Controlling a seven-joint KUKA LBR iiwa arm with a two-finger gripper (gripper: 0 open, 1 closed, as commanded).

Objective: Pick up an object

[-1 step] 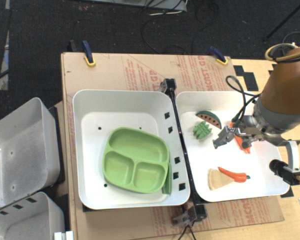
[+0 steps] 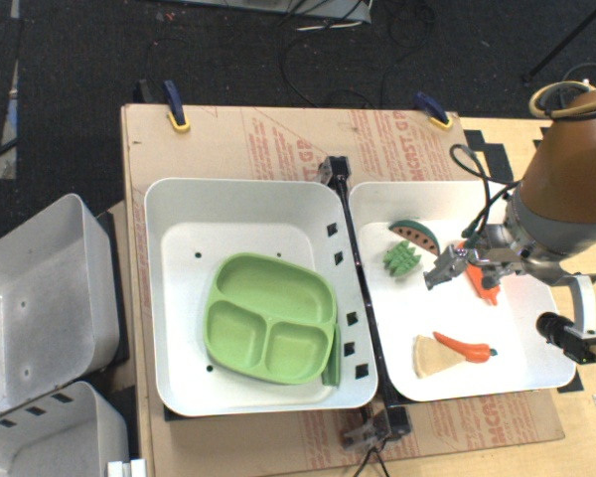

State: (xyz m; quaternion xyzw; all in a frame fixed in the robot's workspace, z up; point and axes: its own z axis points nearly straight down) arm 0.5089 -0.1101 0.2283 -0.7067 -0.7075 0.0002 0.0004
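In the right bin (image 2: 536, 366) my gripper (image 2: 464, 266) hangs low over the middle, at the end of the grey arm with the orange band (image 2: 566, 172). An orange carrot-like toy (image 2: 484, 284) lies right beside it on its near right side, partly hidden by the wrist. A green leafy toy (image 2: 402, 258) sits just to the gripper's left. Behind that lies a watermelon slice (image 2: 417, 233). Nearer the front, a red chili (image 2: 465, 347) rests on a beige wedge (image 2: 432, 359).
The left bin (image 2: 179, 217) holds a light green divided plate (image 2: 270, 318). A black divider strip (image 2: 356, 286) runs between the two bins. Two more white bins (image 2: 40, 296) stand off the bench at the left. Clamps (image 2: 177, 107) hold the board's far edge.
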